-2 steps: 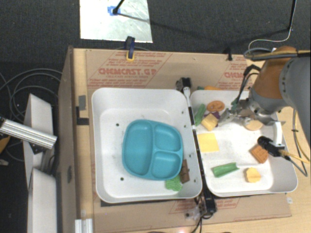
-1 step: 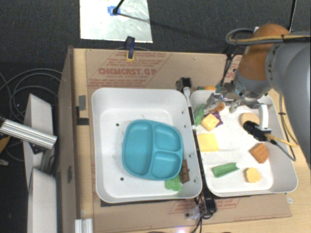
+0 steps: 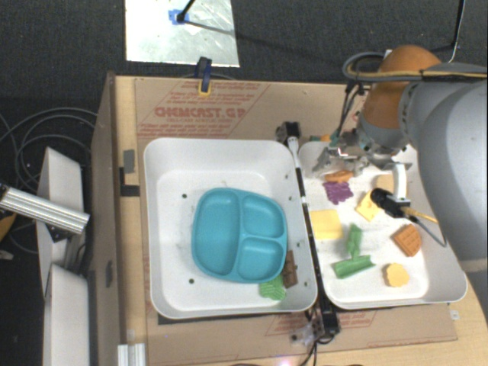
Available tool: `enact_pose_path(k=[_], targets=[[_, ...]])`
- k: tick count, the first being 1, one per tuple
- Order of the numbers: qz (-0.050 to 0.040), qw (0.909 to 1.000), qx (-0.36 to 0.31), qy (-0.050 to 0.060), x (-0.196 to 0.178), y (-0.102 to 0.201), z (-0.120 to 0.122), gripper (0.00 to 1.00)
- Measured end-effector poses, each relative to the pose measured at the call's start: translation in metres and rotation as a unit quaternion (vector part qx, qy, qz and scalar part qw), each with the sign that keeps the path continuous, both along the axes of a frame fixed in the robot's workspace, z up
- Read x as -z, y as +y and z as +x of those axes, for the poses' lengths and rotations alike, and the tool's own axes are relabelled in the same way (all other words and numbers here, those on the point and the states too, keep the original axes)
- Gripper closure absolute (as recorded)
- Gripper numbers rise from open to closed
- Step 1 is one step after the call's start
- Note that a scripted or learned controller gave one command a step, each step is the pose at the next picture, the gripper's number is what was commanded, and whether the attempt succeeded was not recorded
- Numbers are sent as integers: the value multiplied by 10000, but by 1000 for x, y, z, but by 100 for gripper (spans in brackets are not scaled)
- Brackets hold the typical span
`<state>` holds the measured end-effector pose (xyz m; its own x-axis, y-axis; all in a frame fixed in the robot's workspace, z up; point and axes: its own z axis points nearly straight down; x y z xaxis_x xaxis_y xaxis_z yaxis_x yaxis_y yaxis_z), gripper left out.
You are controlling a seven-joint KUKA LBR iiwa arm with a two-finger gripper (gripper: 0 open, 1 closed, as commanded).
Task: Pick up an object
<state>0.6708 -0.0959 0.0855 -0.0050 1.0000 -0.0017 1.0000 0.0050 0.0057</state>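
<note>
Left bin (image 3: 164,227): blue plate (image 3: 239,235). Right bin (image 3: 438,277): small, probably light and stiff toy foods. Hand (image 3: 345,157) hovers at its far left over a purple piece (image 3: 338,191); its state cannot be told. Grip this piece across its sides.

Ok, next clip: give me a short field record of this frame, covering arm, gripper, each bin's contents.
arm: reaching over the right bin from the right
gripper: low at that bin's far end, above the purple piece; finger state unclear
left bin: blue plate, green piece, brown piece
right bin: yellow block, green pieces, waffle, orange piece
held: nothing visibly
</note>
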Motion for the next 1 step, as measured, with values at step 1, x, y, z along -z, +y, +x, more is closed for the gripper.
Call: enact_pose_path(k=[1], targets=[[18, 10000, 31, 65, 2, 4, -98, 0]])
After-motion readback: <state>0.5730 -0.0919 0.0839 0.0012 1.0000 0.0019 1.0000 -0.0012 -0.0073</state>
